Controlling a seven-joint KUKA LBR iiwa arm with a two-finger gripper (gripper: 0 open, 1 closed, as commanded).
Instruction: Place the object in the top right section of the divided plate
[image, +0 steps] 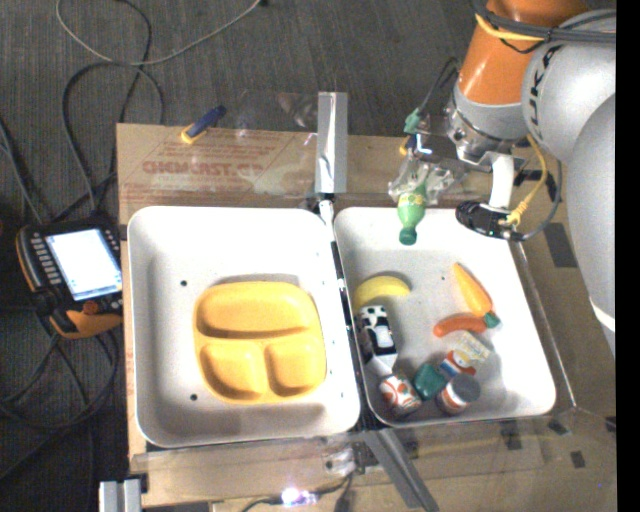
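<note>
Gripper (418, 182) pinches a green bottle (410, 213), lifted over the right bin's (535, 330) far edge. Plate (262, 338) sits in the left bin (160, 300), its sections bare; carry-over and drop remain.

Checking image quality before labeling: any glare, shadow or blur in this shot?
Camera view: glare on the clear tape behind the bins; soft shadow under the yellow divided plate; gripper slightly blurred, holding a green object; toys in the right bin fairly sharp.

Glossy yellow plastic divided plate (262, 338); smooth white bins (160, 240).
</note>
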